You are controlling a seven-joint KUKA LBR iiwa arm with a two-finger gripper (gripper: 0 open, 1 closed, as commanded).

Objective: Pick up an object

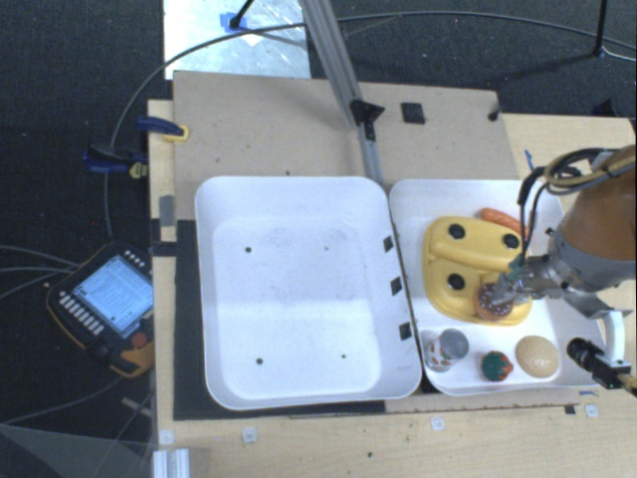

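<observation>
The tool (501,295), its state unclear, sits over the right bin (408,207) on a cardboard-topped bench (269,127) above dark carpet (70,48).

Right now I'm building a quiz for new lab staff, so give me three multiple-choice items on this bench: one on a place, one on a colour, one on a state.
1. Which bin holds the objects?
A. the left bin
B. the right bin
C. both bins

2. What colour is the large block with black dots?
A. yellow
B. blue
C. purple

3. Where is the gripper?
A. over the left bin
B. outside both bins, above the bench
C. low at the front edge of the large block

Answers:
1. B: the yellow block, the green ball, the beige ball and the orange piece all lie in the right bin.
2. A: its whole top is yellow, with three black dots.
3. C: the gripper sits at the block's near edge, beside a small dark reddish thing.
</observation>
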